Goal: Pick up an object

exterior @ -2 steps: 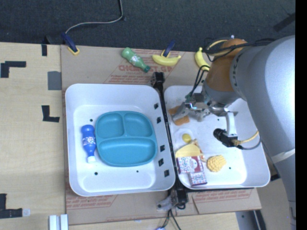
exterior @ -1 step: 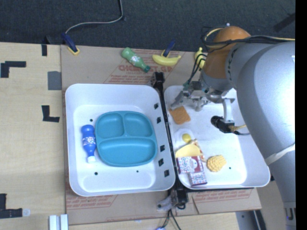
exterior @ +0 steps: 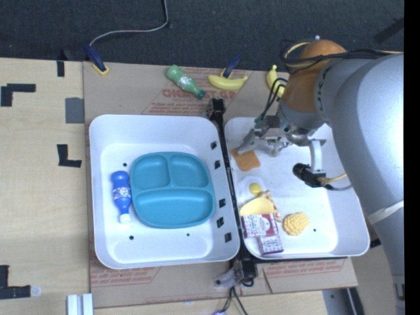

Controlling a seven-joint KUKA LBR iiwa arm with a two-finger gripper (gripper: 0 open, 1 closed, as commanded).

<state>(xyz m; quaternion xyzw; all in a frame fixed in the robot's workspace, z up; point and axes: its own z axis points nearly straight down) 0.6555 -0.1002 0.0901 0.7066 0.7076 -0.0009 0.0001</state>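
Dark carpet (exterior: 216, 12) runs along the top; below it a wood bench (exterior: 39, 195) with a cardboard sheet (exterior: 151, 97) under two white bins. The arm (exterior: 367, 123) reaches over the right bin (exterior: 341, 228). The left bin (exterior: 111, 248) holds a blue tray (exterior: 172, 189) and a blue bottle (exterior: 121, 195) touching its left side. The gripper (exterior: 259, 143) hangs just above the toast (exterior: 247, 159) at the right bin's back left; open or closed, cannot tell. Near the front lie a carton (exterior: 262, 232), corn (exterior: 295, 224) and a yellow piece (exterior: 257, 205). A green bottle (exterior: 184, 81) and banana (exterior: 227, 81) lie on the cardboard behind the bins.
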